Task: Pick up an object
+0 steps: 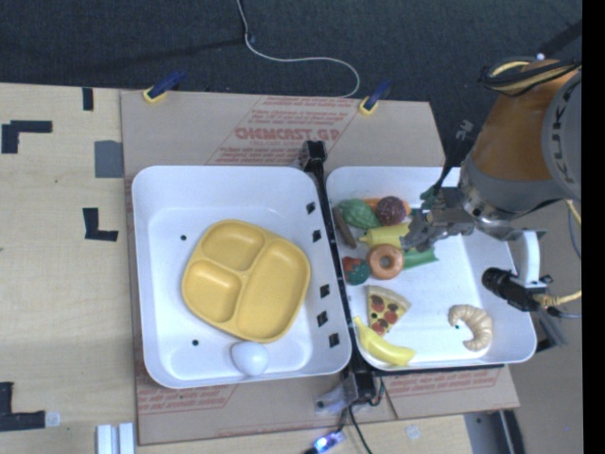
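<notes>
White right bin (492, 348), claw (423, 227) low over toy food (386, 244)

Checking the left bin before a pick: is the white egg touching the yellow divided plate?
Touching, it seems: in the camera view the white egg sits against the yellow plate's lower rim, no gap visible.

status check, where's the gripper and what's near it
Gripper low in right bin, over toy food pile. Donut just beside it. Nothing seen held. Croissant, pizza slice apart.
</notes>
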Robot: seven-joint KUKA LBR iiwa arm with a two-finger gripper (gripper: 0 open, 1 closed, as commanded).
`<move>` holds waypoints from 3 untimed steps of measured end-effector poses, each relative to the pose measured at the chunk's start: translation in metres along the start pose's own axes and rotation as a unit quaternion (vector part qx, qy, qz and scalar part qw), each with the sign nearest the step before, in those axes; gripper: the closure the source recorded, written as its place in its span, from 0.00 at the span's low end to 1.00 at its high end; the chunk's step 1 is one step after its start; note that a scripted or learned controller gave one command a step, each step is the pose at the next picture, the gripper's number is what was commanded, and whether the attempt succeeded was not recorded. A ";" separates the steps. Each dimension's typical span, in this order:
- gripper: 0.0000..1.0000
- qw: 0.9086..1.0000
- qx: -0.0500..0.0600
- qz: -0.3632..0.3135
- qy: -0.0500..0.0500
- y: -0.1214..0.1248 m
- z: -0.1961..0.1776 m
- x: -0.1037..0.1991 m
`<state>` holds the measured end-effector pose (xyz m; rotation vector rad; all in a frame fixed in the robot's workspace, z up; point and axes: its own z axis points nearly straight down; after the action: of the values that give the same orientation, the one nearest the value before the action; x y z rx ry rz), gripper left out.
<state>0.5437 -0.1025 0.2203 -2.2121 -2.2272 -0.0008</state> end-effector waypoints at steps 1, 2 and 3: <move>1.00 1.000 0.001 0.000 0.000 -0.006 0.008 0.053; 1.00 1.000 0.001 0.002 -0.001 -0.016 -0.002 0.066; 1.00 1.000 0.000 0.002 -0.001 -0.011 -0.013 0.071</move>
<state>0.5327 -0.0319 0.2338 -2.2188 -2.2228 0.0011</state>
